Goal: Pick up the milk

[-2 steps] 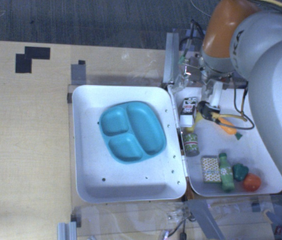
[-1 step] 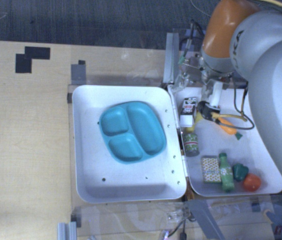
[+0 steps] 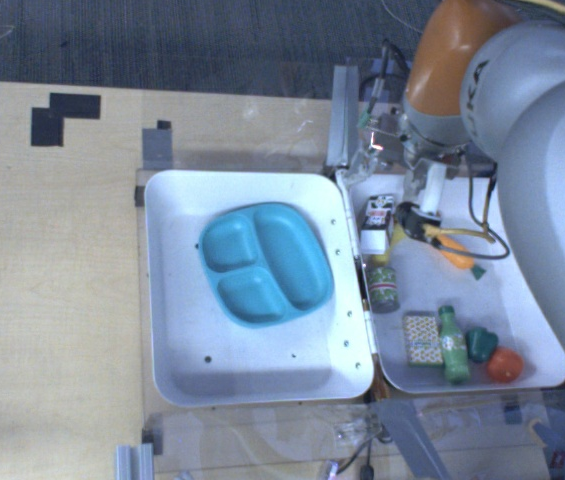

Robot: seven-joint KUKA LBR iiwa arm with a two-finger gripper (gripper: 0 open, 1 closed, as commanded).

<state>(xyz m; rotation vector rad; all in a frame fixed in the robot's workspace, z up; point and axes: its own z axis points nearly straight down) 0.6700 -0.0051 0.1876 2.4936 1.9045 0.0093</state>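
Arm poised over the far end of the right bin, milk lying just below it.

The gripper (image 3: 414, 193) hangs at the far left corner of the right bin (image 3: 532, 313), and whether it is open or closed cannot be told from this slanted view. The milk (image 3: 376, 225) — a small white carton with a dark printed top — lies against the bin's left wall, just near of the gripper, with a green can (image 3: 383, 286) touching or almost touching its near end. A good pick probably means closing across the carton's narrow sides, centred, and coming straight down so the wall and the can are not knocked — then lifting cleanly upward. Well clear, a green bottle (image 3: 451, 344) lies at the bin's near end; the left bin (image 3: 252, 380) holds a blue divided plate (image 3: 265, 260).
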